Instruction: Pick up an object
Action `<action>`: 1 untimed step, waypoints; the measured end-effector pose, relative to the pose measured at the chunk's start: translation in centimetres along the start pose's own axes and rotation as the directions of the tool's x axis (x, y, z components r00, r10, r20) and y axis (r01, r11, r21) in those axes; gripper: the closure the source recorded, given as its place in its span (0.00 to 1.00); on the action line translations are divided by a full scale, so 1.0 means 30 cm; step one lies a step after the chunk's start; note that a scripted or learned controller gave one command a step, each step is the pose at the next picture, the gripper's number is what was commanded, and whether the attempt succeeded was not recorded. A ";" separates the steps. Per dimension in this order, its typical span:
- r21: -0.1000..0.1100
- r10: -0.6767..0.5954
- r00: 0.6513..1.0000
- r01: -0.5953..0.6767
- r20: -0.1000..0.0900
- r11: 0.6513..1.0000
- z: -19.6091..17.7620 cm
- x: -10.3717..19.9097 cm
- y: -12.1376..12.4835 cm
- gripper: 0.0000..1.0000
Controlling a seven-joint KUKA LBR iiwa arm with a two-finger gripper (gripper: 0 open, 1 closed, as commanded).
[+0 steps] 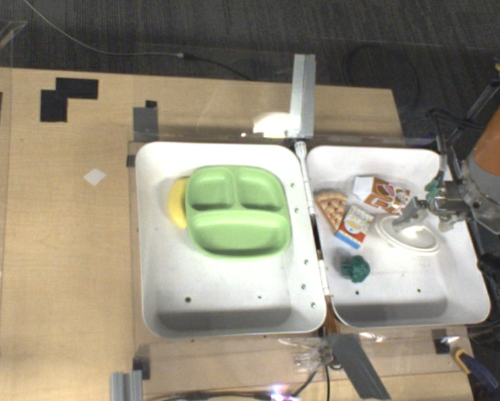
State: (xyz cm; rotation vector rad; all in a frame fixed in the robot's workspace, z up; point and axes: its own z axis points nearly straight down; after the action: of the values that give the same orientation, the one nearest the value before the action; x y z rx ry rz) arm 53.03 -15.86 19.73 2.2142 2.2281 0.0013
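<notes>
The claw [412, 215] reaches in from the right over the right bin [450, 299], low above a clear, glassy dish [412, 239] near that bin's right side; whether it is open or closed I cannot tell. Left of it lie a printed packet [389, 195], a pizza-slice toy [331, 210], a small carton [355, 224] and, nearer, a dark green lump [356, 268]. The left bin [216, 307] holds a green divided plate [235, 210] over a yellow item [176, 203]. Both bins sit on the wooden tabletop [58, 266].
</notes>
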 end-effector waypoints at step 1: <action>-0.005 -0.059 0.998 0.059 0.002 0.998 0.236 0.058 0.371 0.00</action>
State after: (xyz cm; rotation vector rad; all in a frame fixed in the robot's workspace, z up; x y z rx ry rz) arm 64.17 -14.05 12.66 2.1440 2.2892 0.0049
